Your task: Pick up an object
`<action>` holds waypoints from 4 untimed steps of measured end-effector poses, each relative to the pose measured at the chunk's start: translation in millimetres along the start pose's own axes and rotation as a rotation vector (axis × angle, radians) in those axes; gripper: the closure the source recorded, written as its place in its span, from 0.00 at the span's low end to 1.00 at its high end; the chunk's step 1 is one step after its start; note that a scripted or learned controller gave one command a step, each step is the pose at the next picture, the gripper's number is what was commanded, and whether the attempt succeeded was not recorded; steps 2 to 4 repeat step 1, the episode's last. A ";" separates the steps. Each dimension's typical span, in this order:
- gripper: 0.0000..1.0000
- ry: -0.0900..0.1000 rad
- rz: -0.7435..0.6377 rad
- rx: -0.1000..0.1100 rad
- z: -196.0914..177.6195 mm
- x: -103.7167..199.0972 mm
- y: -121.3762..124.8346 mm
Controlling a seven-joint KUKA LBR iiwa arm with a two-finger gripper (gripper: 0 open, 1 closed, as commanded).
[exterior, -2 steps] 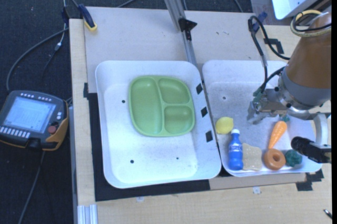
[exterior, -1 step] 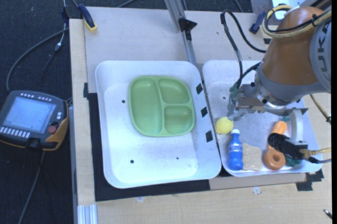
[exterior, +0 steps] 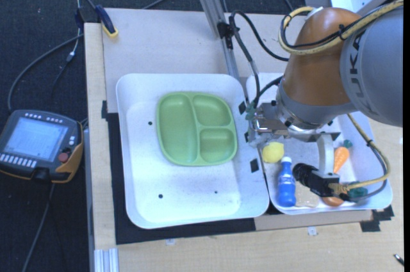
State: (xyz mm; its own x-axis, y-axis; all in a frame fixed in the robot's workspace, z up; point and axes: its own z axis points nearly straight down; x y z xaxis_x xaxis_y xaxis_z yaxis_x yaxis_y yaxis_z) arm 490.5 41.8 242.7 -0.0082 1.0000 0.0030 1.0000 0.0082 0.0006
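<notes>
Gripper (exterior: 272,135) sits low over the right white bin (exterior: 378,197), right of centre frame, under the orange wrist band; its state I can't tell. Your likeliest target is the small yellow lemon-shaped toy (exterior: 273,152) just below it, beside the blue plastic bottle (exterior: 286,184). Probably light, stiff, smooth and round, so it may squirt out. Pinch across its middle. Green divided plastic plate (exterior: 195,128) lies in the left bin.
</notes>
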 end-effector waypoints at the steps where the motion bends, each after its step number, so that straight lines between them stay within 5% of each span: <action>1: 1.00 -0.002 0.003 0.001 13.7 45.1 7.9; 4: 1.00 -0.002 0.003 0.001 13.7 45.1 7.9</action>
